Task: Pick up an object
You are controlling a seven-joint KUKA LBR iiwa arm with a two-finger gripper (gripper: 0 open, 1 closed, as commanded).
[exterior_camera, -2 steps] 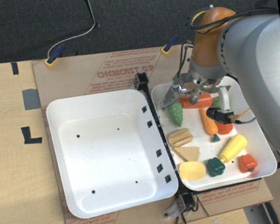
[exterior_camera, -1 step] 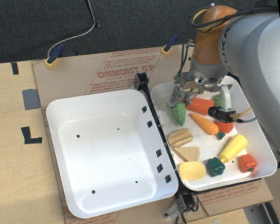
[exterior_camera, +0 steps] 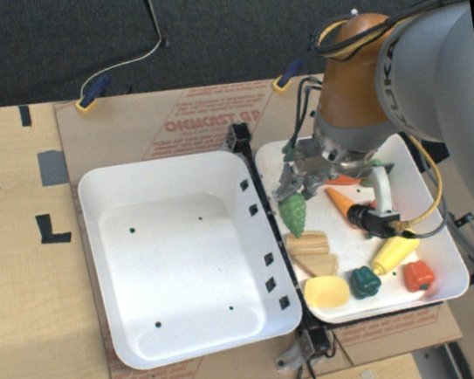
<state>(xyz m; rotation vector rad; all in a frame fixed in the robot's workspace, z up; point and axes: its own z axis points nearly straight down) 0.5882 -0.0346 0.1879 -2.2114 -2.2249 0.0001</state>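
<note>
While the tabletop [exterior_camera: 18, 261] fills the left of the frame with tan board and black marks, the left bin [exterior_camera: 176, 255] sits at centre left, white and shallow, with small dark dots on its floor. Just right of it, touching along a black clipped seam, the right bin [exterior_camera: 428, 200] holds the objects: a green leafy piece [exterior_camera: 294, 214] near its left wall, a tan block [exterior_camera: 311, 252] below that, a pale yellow round piece [exterior_camera: 326, 292] at the lower left corner, a dark green piece [exterior_camera: 364, 282], an orange carrot [exterior_camera: 342, 198], a yellow piece [exterior_camera: 392, 252] and a red-orange piece [exterior_camera: 418, 274] at lower right. The end effector [exterior_camera: 294, 186] hangs just above the green leafy piece; whether it is spread or pressed together I cannot tell.
</note>
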